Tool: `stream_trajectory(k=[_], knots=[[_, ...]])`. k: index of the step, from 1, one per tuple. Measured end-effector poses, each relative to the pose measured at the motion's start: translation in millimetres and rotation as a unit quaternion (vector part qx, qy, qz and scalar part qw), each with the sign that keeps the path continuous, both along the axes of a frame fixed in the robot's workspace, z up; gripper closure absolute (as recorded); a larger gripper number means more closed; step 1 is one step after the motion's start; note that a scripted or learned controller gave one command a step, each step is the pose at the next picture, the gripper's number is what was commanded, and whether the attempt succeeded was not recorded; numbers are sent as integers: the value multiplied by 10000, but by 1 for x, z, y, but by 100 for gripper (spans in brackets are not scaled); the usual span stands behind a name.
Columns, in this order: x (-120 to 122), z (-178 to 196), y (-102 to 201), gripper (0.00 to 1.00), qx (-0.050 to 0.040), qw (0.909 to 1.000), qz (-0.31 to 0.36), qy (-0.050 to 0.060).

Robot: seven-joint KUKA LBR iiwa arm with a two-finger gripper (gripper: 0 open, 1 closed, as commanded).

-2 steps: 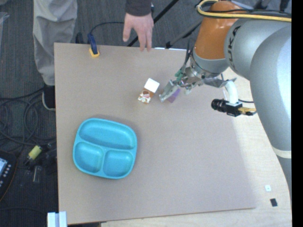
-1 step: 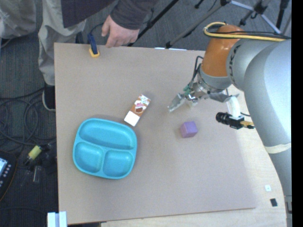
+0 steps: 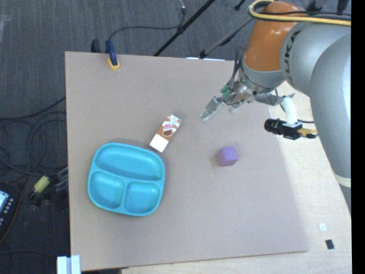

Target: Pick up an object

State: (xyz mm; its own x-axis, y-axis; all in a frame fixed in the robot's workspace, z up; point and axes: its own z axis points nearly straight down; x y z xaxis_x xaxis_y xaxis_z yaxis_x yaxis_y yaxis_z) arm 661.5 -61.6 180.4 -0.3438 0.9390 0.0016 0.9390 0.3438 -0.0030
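**Arm hovers above the board, nothing in its grasp**

The gripper [image 3: 212, 111] hangs over the brown board [image 3: 114, 96], fingers apart and grasping nothing. A purple block [image 3: 227, 156] lies near it, a small packet [image 3: 166, 133] just beside the blue tray [image 3: 126, 178].

camera view: fixed overhead | slanted down on board [image 3: 188, 210] | arm [image 3: 319, 50] enters right

Large tan flat board [image 3: 114, 96] covers bench. Blue-and-yellow clamp [image 3: 112, 56] grips board edge at 11 o'clock. Black cables [image 3: 34, 136] trail over dark grey carpet [image 3: 34, 16] at 9 o'clock. Small yellow connector [image 3: 41, 184] lies at 8 o'clock.
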Motion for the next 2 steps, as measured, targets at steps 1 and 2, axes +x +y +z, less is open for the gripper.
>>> stream_trajectory(k=[1,2], knots=[[-84,-1,8,0,-3,9996,-278,14],[-122,-1,7,0,0,10000,-41,17]])
